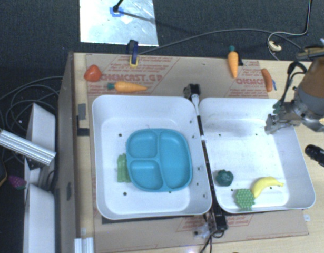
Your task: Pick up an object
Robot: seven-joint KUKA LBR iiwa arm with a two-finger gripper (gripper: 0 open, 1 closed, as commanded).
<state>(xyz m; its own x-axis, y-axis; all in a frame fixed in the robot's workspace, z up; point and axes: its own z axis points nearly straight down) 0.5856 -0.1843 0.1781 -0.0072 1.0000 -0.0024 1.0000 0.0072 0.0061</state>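
Observation:
The right bin (pixel 241 141) holds a yellow banana (pixel 265 184), a green bumpy toy (pixel 244 198) touching it, and a dark teal round object (pixel 224 177), all near the front edge. My gripper (pixel 275 121) hangs over the right bin's far right side, well behind those objects, and I see nothing between its fingers. The left bin (pixel 111 136) holds a blue divided plate (pixel 159 159) with a green piece (pixel 122 168) at its left edge.
On the cardboard behind the bins lie a tomato (pixel 92 73), a carrot (pixel 128 87), another carrot (pixel 233 63) and an orange piece (pixel 267 79). A blue-yellow clamp (pixel 133 52) and a black clamp (pixel 193 91) sit at the back.

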